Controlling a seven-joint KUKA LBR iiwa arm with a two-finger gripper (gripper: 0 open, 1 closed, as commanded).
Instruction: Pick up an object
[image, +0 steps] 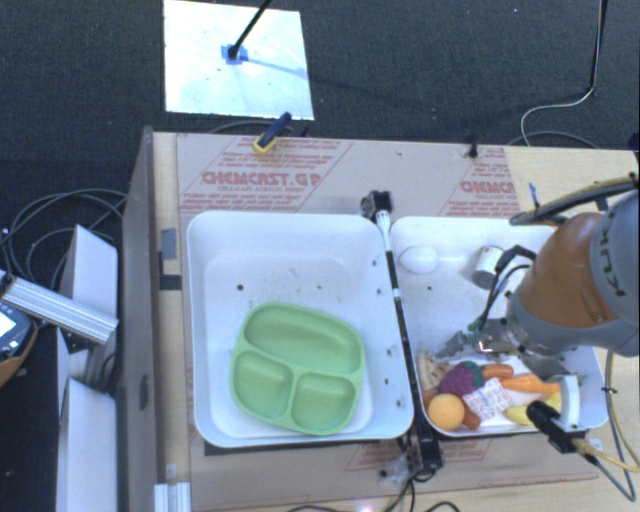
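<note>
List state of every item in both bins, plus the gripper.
green divided plate: flat in left bin, compartments bare
white egg: loose near right bin's back-left corner
orange: resting at right bin's front edge
purple grapes: in the toy-food pile
carrot: lying flat in pile
gripper: low over pile, grasp unclear

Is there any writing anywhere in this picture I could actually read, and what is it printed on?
"CHEMCAST GP", in red, on the brown protective sheet behind the left bin; the smaller red line under it is too blurred to read.
The same red print repeats on the sheet behind the right bin, upper right, partly cut off and blurred.
Nothing else is readable.
</note>
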